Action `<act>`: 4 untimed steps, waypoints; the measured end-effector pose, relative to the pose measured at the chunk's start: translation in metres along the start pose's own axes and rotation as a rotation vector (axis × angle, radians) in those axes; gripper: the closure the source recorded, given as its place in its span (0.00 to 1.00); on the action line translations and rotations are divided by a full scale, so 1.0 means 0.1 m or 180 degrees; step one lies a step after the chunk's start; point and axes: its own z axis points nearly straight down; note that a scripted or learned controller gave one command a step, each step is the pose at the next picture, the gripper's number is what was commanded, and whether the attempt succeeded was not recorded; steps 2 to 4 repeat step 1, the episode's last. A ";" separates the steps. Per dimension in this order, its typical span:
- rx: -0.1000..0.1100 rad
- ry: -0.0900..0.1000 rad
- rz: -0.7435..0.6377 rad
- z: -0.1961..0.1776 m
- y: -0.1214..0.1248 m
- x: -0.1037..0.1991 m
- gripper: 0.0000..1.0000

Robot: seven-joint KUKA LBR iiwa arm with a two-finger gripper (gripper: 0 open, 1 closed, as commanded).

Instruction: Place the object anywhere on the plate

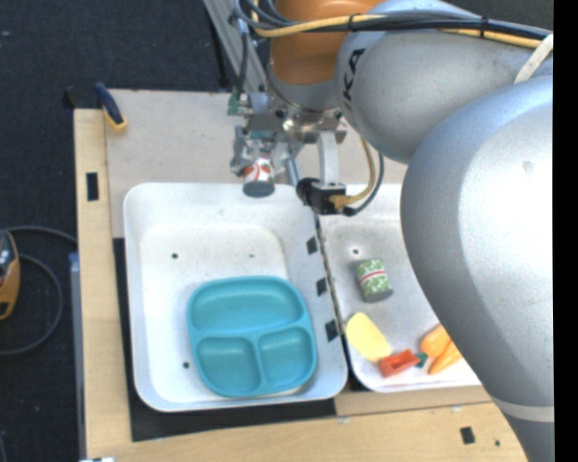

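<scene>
A teal plate (253, 335) with three compartments lies in the near part of the left bin (154, 258). My gripper (262, 176) hangs over the far rim of that bin, well behind the plate. A small red and white object (258, 169) sits between its fingers, with a grey rounded piece just below it. The gripper is shut on this object. The arm's orange band and grey wrist hide the bench behind it.
The right bin (405, 210) holds a green can (373, 278), a yellow piece (366, 336), a red piece (397, 362) and an orange piece (441, 349). A blue and yellow clamp (110, 106) sits at the bench's far left corner.
</scene>
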 end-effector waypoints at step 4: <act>0.0001 -0.0002 0.0013 0.00 0.00 -0.03 0.00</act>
